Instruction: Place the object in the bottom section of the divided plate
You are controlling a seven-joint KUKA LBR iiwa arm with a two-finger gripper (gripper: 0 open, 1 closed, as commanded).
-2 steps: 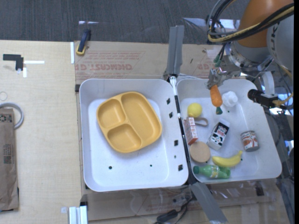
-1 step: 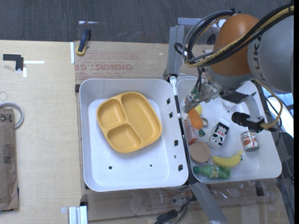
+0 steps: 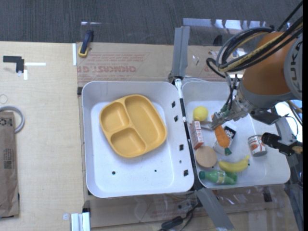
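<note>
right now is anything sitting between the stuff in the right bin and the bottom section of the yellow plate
Only the bin walls where the two bins meet stand between them. The divided plate lies alone in the left bin, its bottom section bare. The end effector hovers above the carrot in the right bin.

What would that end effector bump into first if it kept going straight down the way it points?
Probably the carrot: the end effector hangs over the right bin, pointing down just above the carrot's upper end. Height is hard to judge from this slanted view, so it may already be touching.

The arm's orange band (image 3: 269, 66) hides the right bin's (image 3: 269, 179) far corner; the claw's (image 3: 224, 115) fingertips blur together.
</note>
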